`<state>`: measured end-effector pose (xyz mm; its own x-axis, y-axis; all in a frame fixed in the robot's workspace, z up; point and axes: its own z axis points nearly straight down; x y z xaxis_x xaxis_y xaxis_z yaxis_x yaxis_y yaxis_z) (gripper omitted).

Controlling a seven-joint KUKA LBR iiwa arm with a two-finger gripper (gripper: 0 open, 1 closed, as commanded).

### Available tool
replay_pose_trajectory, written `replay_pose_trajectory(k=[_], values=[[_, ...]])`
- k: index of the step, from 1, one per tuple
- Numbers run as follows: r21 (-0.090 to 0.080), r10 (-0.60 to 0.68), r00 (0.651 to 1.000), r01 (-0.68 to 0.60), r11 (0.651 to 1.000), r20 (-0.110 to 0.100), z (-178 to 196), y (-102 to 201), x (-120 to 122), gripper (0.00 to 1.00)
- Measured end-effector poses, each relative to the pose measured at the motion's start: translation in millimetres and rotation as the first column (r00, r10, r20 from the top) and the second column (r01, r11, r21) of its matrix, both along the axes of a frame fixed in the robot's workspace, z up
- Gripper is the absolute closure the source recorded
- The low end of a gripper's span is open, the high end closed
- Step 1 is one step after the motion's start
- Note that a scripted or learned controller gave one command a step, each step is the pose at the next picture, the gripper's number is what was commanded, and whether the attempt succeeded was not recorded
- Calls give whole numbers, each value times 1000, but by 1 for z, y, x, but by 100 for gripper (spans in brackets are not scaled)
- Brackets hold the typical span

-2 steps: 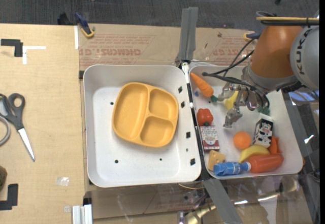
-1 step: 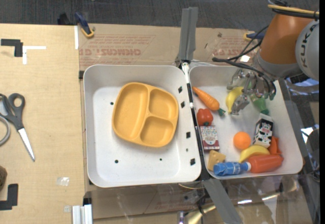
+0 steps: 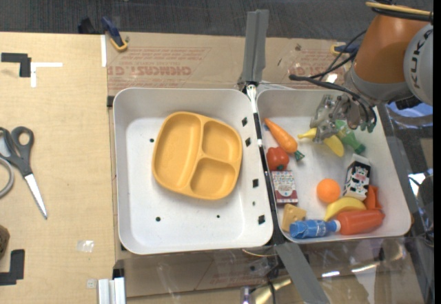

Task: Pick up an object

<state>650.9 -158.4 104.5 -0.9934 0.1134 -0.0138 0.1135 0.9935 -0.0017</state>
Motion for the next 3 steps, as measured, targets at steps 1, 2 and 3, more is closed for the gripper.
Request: replay_pose_trajectory(k=[1,2,3], values=[[3,99,995,-99,995,-11,129,48,-54,100],[3,99,995,-99,995,-11,129,48,-54,0],[2,150,989,-150,989,-10,-8,50,-20,0]])
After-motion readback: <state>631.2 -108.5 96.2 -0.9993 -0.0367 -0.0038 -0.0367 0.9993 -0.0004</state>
